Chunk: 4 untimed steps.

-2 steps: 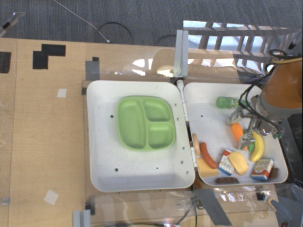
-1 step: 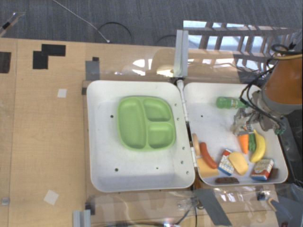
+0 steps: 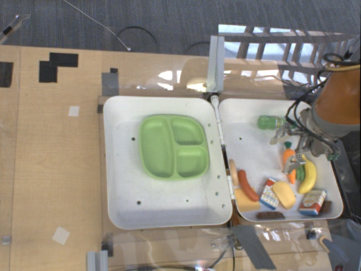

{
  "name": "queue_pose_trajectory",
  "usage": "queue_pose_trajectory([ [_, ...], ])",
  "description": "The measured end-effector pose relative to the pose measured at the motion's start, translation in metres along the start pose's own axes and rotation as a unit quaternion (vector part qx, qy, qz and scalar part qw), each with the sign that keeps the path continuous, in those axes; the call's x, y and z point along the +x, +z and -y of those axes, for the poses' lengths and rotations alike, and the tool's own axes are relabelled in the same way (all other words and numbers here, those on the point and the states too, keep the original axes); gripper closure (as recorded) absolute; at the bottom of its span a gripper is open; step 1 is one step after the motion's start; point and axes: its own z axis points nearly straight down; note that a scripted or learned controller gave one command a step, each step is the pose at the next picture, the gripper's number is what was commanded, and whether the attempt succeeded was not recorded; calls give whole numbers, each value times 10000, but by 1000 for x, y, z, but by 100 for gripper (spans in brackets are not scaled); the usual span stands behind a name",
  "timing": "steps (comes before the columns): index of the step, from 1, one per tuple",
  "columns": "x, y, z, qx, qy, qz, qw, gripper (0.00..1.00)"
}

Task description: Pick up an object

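Note:
My gripper (image 3: 294, 149) hangs low over the right bin (image 3: 242, 134), below the orange band of the arm (image 3: 341, 97). It sits right at an orange carrot (image 3: 289, 156), partly covering it. I cannot see whether the carrot is held. A yellow banana (image 3: 308, 177) lies just right of the carrot. A green bottle (image 3: 269, 122) lies to the gripper's upper left. Toward the bin's front are a red sausage (image 3: 248, 185), a yellow block (image 3: 285, 195), a small carton (image 3: 268, 194), a red box (image 3: 312, 202) and a brown bar (image 3: 271, 214).
The left bin (image 3: 121, 208) holds a green divided plate (image 3: 174, 147). A ridge (image 3: 221, 145) separates the two bins. A metal rack (image 3: 282, 47) stands behind the right bin. Black cables (image 3: 293, 114) hang beside the wrist.

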Motion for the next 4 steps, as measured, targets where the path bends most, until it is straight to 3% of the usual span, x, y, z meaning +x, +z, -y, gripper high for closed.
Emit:
queue_pose_trajectory([
  [1,26,15,11,-23,514,-71,9987,0],
  [2,20,-1,11,5,479,8,9989,100],
  [3,21,0,10,3,474,3,9989,0],
  [4,30,15,10,-21,894,-74,9960,0],
])
